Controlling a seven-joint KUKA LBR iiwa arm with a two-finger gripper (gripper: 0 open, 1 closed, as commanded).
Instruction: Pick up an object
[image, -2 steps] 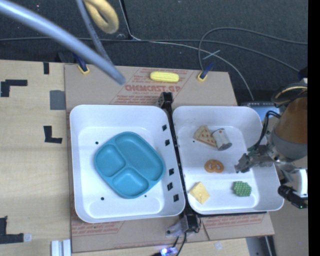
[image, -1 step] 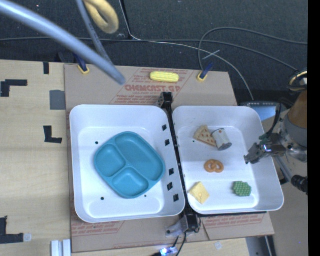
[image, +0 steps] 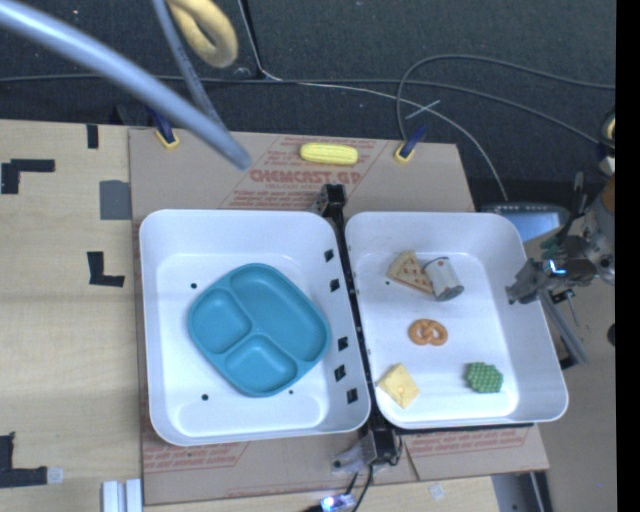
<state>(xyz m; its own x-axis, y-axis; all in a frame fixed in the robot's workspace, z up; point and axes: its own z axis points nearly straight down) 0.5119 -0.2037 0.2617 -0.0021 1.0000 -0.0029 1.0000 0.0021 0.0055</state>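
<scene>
I am looking down on a robotics lab bench: two shallow white plastic bins (image: 160, 300) are sitting clamped on a printed brown cardboard sheet (image: 290, 180), black cables (image: 450, 110) are trailing across the dark floor, and toy food pieces are lying inside.

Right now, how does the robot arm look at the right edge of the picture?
At the right edge the arm's end looks like dark grey metal parts with thin rods and a small light-blue spot. The pincer is dark and slim. It is too blurred to show more.
</scene>
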